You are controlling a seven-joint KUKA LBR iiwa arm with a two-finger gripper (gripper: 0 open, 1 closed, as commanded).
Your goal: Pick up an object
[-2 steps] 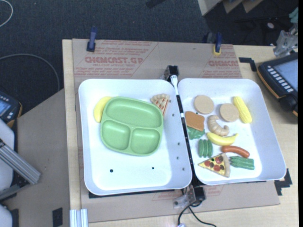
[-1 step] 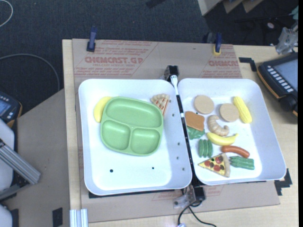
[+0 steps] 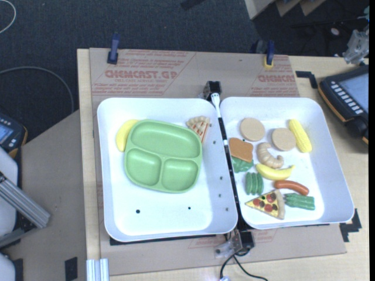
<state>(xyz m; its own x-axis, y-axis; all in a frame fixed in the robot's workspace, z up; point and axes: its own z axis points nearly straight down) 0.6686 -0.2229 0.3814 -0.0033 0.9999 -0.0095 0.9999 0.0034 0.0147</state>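
Banana (image 3: pixel 274 171): yellow toy, laid centre-right of the frame in the right bin (image 3: pixel 328 174), below a croissant (image 3: pixel 268 154) and just above a sausage (image 3: pixel 291 187). Judged light, stiff and slippery plastic. It is best taken across its narrow middle.

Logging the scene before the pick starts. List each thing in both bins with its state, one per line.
green tray: flat in the left bin, compartments bare
yellow piece: tucked against the tray's left rim
waffle: leaning at the tray's upper right corner
corn: lying in the right bin
banana: lying flat
pizza slice: lying flat
hot dog: lying flat
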